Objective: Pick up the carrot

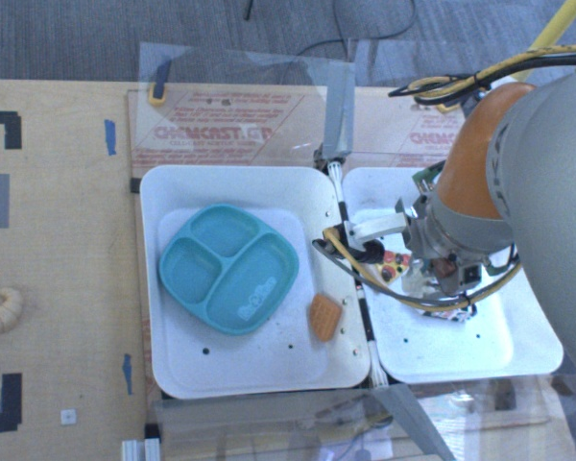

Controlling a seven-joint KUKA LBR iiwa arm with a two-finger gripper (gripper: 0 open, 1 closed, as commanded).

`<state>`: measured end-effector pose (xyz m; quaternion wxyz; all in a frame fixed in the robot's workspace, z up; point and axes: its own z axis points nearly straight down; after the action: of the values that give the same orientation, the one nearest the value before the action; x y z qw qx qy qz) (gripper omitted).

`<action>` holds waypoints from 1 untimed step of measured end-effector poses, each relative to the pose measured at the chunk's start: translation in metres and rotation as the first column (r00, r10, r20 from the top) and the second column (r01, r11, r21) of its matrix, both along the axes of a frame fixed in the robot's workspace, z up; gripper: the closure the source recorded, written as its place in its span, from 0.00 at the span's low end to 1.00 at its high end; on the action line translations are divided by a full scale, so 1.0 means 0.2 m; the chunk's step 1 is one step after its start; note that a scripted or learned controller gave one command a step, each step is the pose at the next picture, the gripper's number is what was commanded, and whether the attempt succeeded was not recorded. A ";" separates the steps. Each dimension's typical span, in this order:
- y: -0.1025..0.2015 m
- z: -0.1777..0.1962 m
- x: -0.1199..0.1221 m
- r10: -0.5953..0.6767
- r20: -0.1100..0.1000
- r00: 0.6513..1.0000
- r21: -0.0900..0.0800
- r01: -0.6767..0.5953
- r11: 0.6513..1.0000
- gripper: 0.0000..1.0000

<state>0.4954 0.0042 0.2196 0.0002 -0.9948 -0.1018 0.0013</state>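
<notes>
Arm over right bin; carrot lying free in left bin.

Worktop (58,209): pale wood, carrying 2 shallow white bins side by side. Arm (547,161): grey with orange band, reaching in from the right, wrist low over the right bin (461,353). Left bin (230,373): holds a teal plate (228,267) with 3 compartments, set left of centre. Jaws (418,272): buried under the wrist housing and looping cables near the right bin's left wall; cannot tell if spread or closed. Carrot (324,316): small orange piece on the left bin's floor, just right of the plate, near the wall between the 2 bins, apart from the jaws. A pale curved object (0,312) lies at the worktop's far left edge.
</notes>
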 end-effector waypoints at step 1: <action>-0.29 -0.01 -0.08 0.003 -0.003 1.000 0.002 -0.003 1.000 1.00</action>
<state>0.4786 -0.0531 0.2179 0.0015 -0.9947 -0.1032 0.0025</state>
